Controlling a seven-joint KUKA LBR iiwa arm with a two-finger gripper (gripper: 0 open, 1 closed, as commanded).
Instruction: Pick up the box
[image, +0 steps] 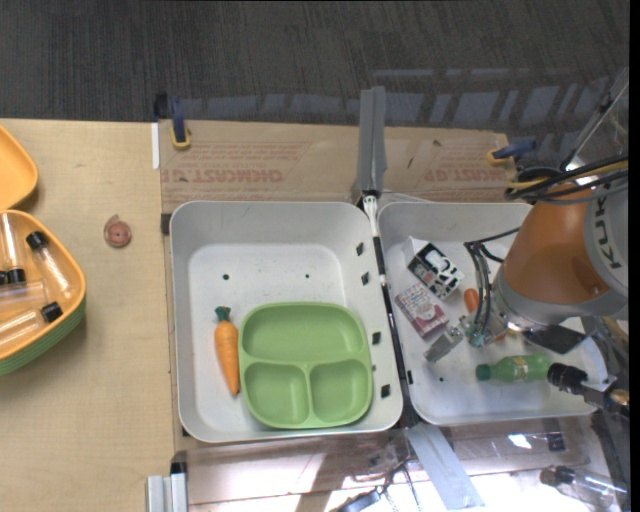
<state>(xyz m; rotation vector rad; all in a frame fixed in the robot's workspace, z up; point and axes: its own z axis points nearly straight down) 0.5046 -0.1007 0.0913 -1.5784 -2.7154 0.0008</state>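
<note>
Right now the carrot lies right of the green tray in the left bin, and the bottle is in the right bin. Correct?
Not quite. The camera view shows the carrot left of the green tray, not right. It is in the left bin, and the bottle is in the right bin.

We're looking at a chunky arm (590, 265) here: grey shell with a wide orange band (548, 255) wrapped around it, plus part of some dark lettering on the grey near the edge. Black cables (482, 262) loop off its side, and yellow and black ones (560, 178) trail along above it.
</note>
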